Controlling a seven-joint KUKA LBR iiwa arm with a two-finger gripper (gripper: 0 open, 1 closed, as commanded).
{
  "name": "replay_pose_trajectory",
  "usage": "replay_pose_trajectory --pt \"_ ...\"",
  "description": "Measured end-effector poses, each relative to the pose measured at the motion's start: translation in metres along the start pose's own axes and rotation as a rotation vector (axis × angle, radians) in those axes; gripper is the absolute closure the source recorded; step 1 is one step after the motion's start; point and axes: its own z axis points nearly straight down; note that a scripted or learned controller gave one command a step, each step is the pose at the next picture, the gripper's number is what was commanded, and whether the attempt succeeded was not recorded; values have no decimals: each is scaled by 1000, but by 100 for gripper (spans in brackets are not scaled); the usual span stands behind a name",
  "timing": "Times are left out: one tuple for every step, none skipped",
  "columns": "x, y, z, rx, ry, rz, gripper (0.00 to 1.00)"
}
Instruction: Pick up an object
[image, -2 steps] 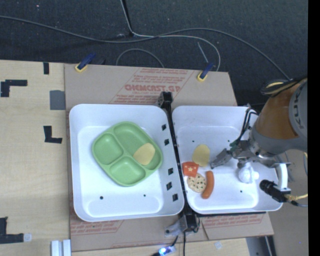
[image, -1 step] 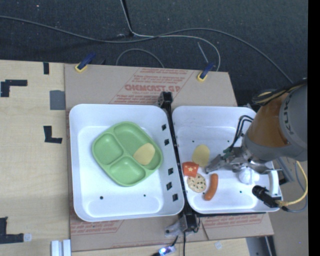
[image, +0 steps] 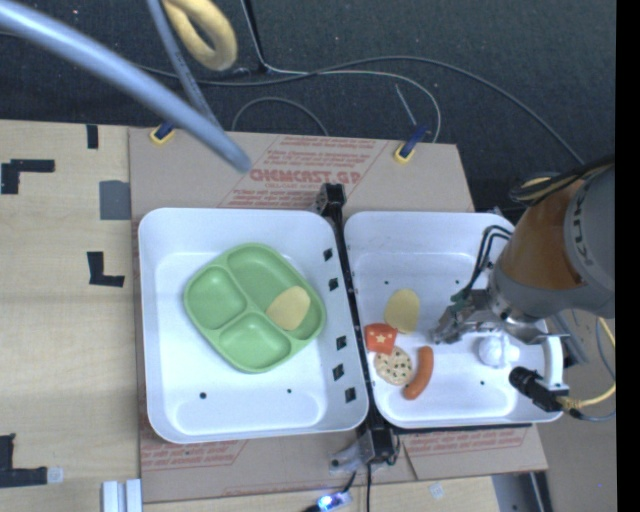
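In the right bin (image: 430, 225) lie a pale yellow slice (image: 403, 309), a red piece (image: 380, 337), a speckled cookie (image: 395, 367) and an orange-red sausage (image: 419, 372). My gripper (image: 449, 327) hangs low over the bin floor just right of the yellow slice and above the sausage. A small white object (image: 490, 350) rests right of the gripper. In the left bin (image: 160, 300) a green divided plate (image: 250, 305) carries a yellow chip (image: 289, 308).
A black divider (image: 343, 300) runs between the two bins. The arm's orange band (image: 540, 245) and grey body cover the right bin's right side. Cables cross the dark bench behind, and a grey pole (image: 130, 75) slants across the top left.
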Motion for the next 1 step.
replay_pose_trajectory --pt "-3 1 -63 -2 2 0 100"
